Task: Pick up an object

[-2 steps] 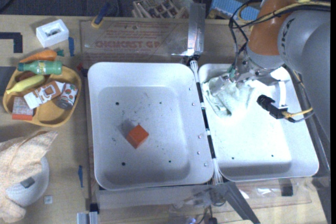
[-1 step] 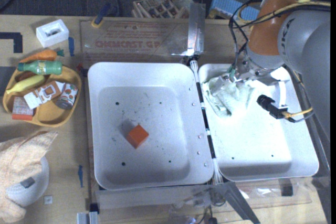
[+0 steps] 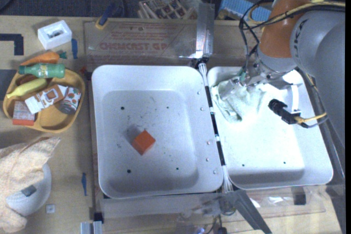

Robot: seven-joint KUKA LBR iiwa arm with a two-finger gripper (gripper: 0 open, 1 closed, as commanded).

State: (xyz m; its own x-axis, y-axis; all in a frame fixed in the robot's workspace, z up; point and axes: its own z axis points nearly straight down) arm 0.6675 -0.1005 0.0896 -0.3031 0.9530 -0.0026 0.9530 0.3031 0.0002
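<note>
Gripper (image 3: 245, 80) low over crumpled pale cloth (image 3: 237, 98) in right bin (image 3: 285, 172); grip state indiscernible; orange cube (image 3: 144, 142) in left bin (image 3: 109, 90).

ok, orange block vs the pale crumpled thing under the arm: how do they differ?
The orange block is small, solid and box-shaped; the pale crumpled thing is larger, limp and shapeless. The block lies alone in the left bin; the crumpled thing sits in the right bin, at its upper left, directly beneath the arm's wrist. Both rest on bin floors.
</note>
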